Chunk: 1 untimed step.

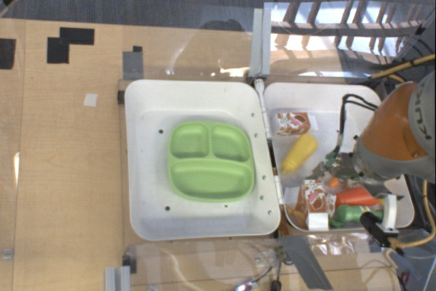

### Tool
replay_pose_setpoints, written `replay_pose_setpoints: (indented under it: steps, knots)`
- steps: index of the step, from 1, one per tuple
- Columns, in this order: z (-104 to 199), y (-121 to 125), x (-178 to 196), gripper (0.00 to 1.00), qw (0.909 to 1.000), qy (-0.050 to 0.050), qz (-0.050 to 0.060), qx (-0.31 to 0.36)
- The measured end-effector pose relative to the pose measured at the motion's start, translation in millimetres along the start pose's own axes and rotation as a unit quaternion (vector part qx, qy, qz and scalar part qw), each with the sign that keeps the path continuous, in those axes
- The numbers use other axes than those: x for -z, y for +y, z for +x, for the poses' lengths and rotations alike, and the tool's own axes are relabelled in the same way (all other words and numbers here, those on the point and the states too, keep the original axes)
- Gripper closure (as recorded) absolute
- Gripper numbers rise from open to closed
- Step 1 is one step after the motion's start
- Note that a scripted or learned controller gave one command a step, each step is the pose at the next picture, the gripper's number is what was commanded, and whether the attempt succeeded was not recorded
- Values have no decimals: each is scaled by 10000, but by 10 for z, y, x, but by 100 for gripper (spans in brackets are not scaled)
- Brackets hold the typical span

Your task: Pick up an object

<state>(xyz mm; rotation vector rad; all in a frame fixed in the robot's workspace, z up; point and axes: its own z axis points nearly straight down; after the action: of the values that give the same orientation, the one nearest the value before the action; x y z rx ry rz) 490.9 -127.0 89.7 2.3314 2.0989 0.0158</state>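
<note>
The arm (402, 129) comes in from the right and hangs low over the right-hand bin (327, 93), its wrist covering the near right corner. The gripper (338, 172) sits somewhere under that grey housing, and from where I stand I cannot tell how it is set (the wrist hides it). Candidates to lift are crowded there: a yellow piece (300, 152) lying slantwise in the middle, a small printed packet (293, 123) beyond it, a second printed packet (315, 200) near the front wall, and an orange carrot (355, 197) touching a green piece (347, 215) right under the wrist. The left bin (146, 146) bears a green divided plate (210, 161), well apart from all this. My worry is the clutter: the carrot, green piece and packet press together, so a descent there could catch two at once, nudge one aside, or close on an edge and slip
</note>
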Motion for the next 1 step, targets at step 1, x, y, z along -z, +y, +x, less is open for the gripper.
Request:
replay_pose_setpoints:
  steps: [1]
  knots:
    - [4, 33, 120, 100, 10000, -8, -46, 10]
